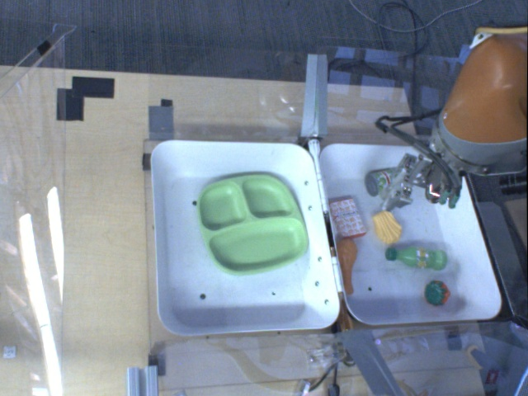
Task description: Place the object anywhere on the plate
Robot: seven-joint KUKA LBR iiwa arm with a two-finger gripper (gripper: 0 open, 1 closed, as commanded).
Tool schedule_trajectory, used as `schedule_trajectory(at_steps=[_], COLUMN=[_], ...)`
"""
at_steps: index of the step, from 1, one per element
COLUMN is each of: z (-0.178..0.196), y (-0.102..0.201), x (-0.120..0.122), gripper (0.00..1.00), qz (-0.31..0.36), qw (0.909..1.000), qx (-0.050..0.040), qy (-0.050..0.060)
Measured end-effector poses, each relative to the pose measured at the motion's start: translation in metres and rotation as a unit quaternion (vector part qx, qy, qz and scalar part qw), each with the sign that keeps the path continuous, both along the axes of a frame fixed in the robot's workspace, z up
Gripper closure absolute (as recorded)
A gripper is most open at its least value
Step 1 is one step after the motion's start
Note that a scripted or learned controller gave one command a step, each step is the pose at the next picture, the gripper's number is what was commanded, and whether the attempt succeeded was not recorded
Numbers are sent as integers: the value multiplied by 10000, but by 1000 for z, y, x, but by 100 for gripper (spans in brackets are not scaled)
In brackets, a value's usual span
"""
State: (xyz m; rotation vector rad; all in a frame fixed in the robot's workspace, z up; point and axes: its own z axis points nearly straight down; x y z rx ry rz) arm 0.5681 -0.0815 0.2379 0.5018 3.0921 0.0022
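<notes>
The green divided plate (252, 223) waits in the left bin (177, 304). The gripper (402, 190) hovers over a yellow corn-like toy (387, 227); whether its fingers are apart I cannot tell. Centre squarely before descending.

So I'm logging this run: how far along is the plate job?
Nothing looks done: the green plate in the left bin carries no object. In hand: the gripper is low in the right bin, beside a small can; a grasp isn't clear. The corn, green bottle and the rest lie unmoved, so picking and placing remain.
</notes>
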Motion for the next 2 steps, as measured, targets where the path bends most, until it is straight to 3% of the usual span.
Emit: schedule_trajectory(at_steps=[1,2], z=[-52,-22], y=[37,-29], x=[25,-80], gripper=[100,100], qz=[-549,-3009], qw=[9985,9536], qx=[9,18], qy=[11,9])
